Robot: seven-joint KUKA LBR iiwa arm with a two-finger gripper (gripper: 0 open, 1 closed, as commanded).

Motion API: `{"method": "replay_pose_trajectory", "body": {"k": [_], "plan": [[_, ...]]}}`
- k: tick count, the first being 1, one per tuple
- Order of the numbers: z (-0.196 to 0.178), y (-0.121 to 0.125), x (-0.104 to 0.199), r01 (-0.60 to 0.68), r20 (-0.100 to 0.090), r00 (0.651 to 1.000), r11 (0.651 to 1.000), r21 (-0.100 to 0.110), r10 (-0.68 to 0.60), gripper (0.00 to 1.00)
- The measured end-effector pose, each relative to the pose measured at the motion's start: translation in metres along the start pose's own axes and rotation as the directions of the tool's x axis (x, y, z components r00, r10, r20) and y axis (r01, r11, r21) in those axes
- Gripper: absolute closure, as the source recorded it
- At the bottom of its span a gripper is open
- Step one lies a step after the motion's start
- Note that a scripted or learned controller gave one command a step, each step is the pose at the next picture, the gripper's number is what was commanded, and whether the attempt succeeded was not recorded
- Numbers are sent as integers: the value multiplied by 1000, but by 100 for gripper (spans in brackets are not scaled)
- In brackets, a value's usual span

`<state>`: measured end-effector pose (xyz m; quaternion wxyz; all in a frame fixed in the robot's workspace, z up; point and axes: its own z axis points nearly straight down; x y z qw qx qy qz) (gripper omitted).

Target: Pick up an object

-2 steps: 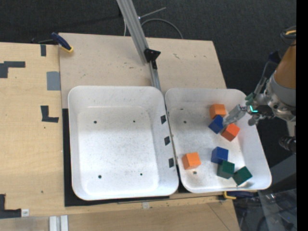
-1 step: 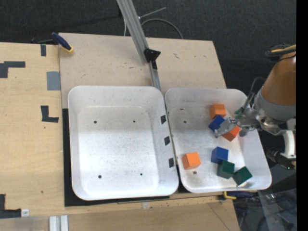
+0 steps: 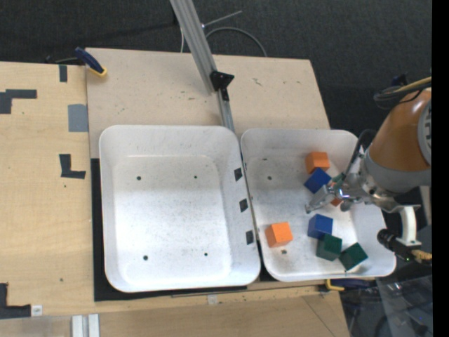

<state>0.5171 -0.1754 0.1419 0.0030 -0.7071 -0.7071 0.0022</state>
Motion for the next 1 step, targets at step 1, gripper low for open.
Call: {"method": "replay_pose_trajectory", "body": {"k": [1], "plan": [[52,0,0,0,2,1000,1000,-5,0,0]]}}
